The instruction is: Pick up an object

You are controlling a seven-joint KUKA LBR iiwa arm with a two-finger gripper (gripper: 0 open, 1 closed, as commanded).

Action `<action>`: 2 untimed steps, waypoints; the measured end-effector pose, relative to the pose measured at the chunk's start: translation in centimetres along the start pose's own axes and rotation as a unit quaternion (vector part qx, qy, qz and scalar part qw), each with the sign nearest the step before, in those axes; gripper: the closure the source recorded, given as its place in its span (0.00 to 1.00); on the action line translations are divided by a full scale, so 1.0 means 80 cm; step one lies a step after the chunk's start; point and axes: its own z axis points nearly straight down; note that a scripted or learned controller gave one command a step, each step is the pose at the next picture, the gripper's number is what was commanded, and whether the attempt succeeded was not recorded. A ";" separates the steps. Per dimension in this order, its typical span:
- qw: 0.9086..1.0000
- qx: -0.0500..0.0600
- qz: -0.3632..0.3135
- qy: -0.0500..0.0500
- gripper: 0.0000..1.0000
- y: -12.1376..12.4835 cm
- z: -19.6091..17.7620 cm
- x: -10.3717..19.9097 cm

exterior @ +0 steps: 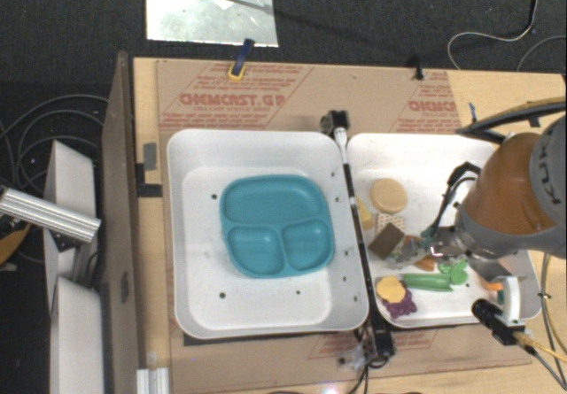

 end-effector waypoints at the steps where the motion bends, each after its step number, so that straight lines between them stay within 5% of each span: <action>1: 1.000 -0.001 -0.002 0.000 0.00 0.088 0.000 -0.041; 2: 1.000 -0.001 -0.002 0.001 0.00 0.023 0.000 0.019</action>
